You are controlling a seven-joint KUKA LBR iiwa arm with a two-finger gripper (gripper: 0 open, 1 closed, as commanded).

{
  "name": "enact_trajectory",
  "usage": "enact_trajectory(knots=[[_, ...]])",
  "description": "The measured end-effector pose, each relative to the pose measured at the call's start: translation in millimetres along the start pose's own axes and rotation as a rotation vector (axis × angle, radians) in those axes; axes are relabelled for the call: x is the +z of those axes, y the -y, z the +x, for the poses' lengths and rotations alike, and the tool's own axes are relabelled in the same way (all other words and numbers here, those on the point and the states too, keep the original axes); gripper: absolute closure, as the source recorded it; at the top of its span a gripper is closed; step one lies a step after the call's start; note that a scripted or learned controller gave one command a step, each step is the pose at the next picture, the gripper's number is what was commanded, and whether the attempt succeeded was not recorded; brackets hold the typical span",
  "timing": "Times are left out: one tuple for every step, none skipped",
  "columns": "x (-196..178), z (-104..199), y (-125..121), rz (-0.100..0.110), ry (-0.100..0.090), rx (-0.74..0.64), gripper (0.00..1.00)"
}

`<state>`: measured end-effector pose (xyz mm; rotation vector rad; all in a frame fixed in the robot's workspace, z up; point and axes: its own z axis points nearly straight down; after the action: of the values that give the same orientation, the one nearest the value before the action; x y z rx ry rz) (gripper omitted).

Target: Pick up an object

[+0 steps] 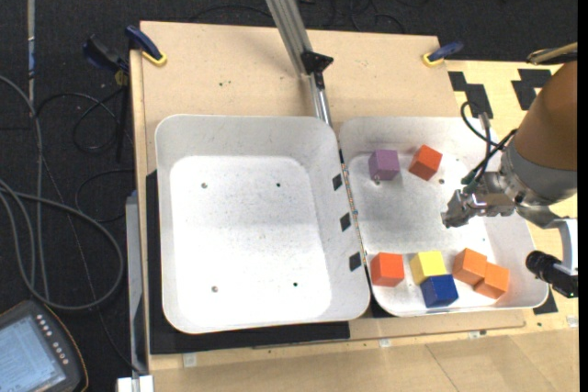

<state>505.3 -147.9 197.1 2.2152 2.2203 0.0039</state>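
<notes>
End effector (457,214): over the right bin (363,135), near its right edge; grip state cannot be told
Nearest blocks: orange pair (481,272) just toward the bin's front-right corner, untouched

Arm (551,142) cut off by the frame's right edge; gripper (457,214) fingers too small to resolve. Tablet screen (32,353) at lower left, partly cropped.
</notes>
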Motion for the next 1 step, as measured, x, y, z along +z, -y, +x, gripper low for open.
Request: enact_trajectory(knots=[[-43.2, -0.2, -2.1, -0.001, 0.0, -0.001, 1.0]])
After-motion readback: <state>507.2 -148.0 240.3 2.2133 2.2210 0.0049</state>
